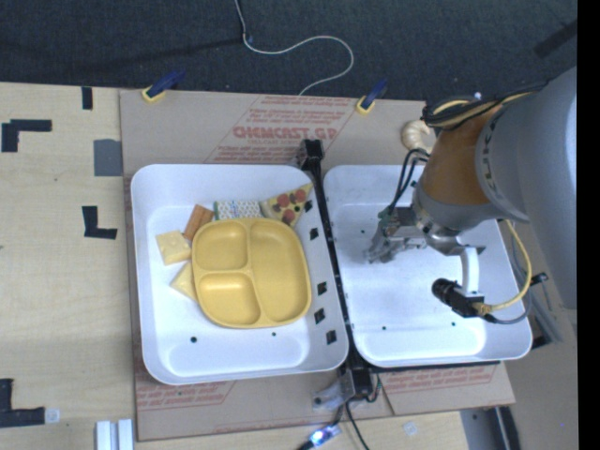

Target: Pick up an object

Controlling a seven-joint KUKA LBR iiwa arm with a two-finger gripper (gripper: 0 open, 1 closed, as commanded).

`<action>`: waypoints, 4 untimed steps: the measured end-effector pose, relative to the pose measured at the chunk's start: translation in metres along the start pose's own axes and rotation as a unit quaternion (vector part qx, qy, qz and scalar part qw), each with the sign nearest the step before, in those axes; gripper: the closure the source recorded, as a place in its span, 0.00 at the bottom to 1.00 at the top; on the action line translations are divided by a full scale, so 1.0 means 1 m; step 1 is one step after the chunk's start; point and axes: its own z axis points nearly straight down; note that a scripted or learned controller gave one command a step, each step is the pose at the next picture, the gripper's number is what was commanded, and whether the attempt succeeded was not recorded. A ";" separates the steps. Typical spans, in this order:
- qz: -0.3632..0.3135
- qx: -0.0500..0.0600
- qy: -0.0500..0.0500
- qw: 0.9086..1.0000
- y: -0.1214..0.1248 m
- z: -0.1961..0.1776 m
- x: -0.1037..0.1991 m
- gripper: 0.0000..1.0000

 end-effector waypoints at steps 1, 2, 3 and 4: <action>0.001 -0.004 -0.001 1.000 0.004 -0.063 -0.002 1.00; 0.001 -0.004 -0.001 1.000 0.005 -0.126 -0.004 1.00; 0.001 -0.001 0.000 1.000 0.005 -0.127 -0.003 1.00; -0.001 -0.002 0.000 1.000 0.020 -0.136 0.048 1.00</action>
